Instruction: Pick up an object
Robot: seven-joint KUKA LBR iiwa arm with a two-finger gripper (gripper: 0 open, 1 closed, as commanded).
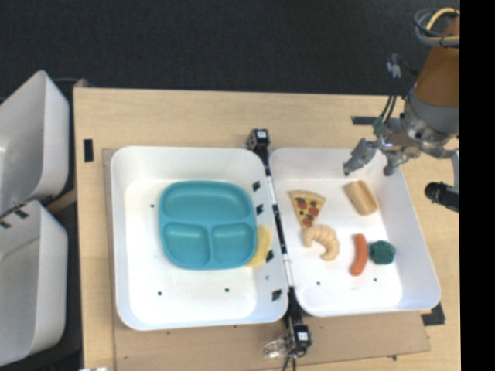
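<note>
Grey jaws, spread, hover above bread roll.

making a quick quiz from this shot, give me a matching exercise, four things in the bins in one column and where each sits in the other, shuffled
Things:
1. teal plate
2. pizza slice
3. green piece
4. bread roll

Places:
A. just under the gripper, upper part of the right bin
B. in the left bin
C. right bin, beside the orange sausage
D. right bin, near the divider, above the croissant

Pairs: 1-B, 2-D, 3-C, 4-A
</note>
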